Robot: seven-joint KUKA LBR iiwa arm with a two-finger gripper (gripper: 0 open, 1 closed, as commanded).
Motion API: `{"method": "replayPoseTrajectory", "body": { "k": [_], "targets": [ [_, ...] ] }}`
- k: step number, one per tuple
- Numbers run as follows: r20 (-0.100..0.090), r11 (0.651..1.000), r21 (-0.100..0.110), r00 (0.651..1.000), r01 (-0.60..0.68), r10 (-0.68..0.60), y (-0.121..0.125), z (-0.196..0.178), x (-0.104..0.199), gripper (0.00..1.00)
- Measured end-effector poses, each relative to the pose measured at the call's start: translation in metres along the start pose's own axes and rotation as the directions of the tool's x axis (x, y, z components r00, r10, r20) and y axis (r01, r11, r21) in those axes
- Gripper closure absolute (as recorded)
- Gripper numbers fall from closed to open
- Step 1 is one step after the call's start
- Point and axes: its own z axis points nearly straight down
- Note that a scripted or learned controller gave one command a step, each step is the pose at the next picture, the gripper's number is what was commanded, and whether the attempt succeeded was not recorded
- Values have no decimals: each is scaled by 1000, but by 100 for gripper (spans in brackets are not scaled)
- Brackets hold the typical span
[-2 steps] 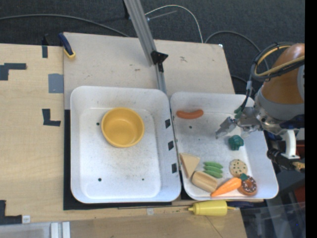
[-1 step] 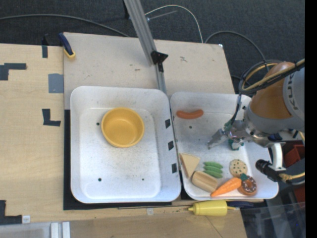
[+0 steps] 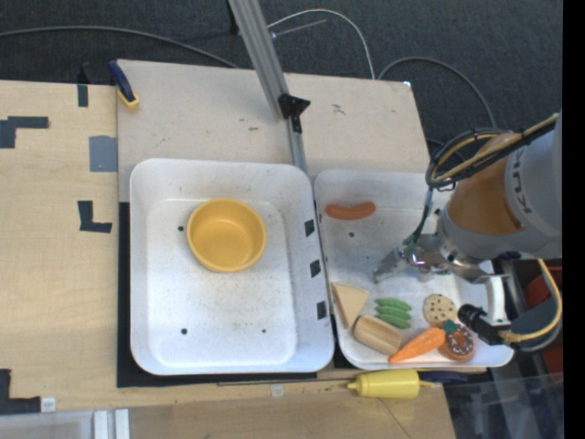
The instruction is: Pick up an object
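Observation:
My gripper (image 3: pixel 402 260) hangs over the middle of the right bin (image 3: pixel 384 190), on the grey arm with its orange band (image 3: pixel 480 199) coming in from the right. Below it lie a cheese wedge (image 3: pixel 349 300), green beans (image 3: pixel 394 312), a cookie (image 3: pixel 439 310), a bread roll (image 3: pixel 377 334), a carrot (image 3: pixel 418 345) and a donut (image 3: pixel 457 343). A sausage (image 3: pixel 350 211) rests near the bin's far side, apart from the gripper. Nothing shows in the gripper's grasp.
The left bin (image 3: pixel 155 273) holds a yellow bowl (image 3: pixel 227 235). A yellow mustard bottle (image 3: pixel 388 384) lies on the bench's front edge. A grey pole (image 3: pixel 265 53) slants down to the bins' shared rim. Cables loop behind the right bin.

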Motion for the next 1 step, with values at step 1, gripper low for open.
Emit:
{"method": "replayPoseTrajectory", "body": {
  "k": [1],
  "targets": [
    [-1, 1000, 1, 1000, 1, -1, 0, -10, 1, 100]
  ]
}}
